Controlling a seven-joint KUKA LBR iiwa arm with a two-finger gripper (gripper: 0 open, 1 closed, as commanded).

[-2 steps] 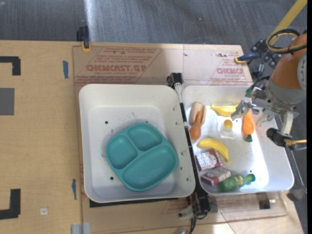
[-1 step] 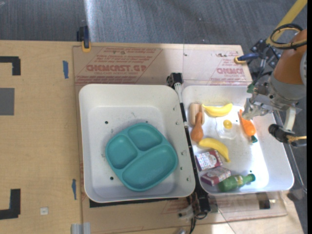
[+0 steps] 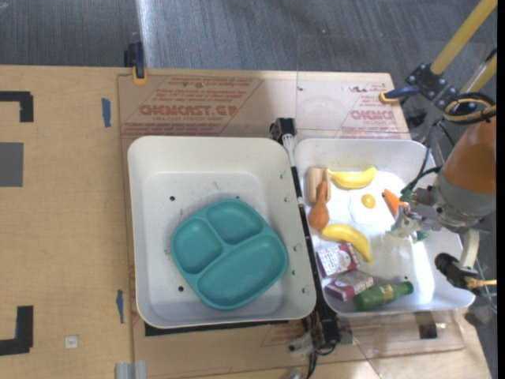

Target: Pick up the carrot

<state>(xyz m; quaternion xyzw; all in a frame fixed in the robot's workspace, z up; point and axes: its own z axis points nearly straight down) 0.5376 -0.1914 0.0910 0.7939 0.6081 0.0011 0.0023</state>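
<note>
The carrot is a small orange piece lying in the right bin, just right of the fried egg. My gripper hangs low over the bin's right side, immediately right of and slightly below the carrot, seeming to touch its near end. The grey wrist and orange band rise behind it and hide the bin's right wall.
The right bin also holds two bananas, a brown drumstick, a red packet, a maroon box and a green bottle. A teal divided plate lies in the left bin.
</note>
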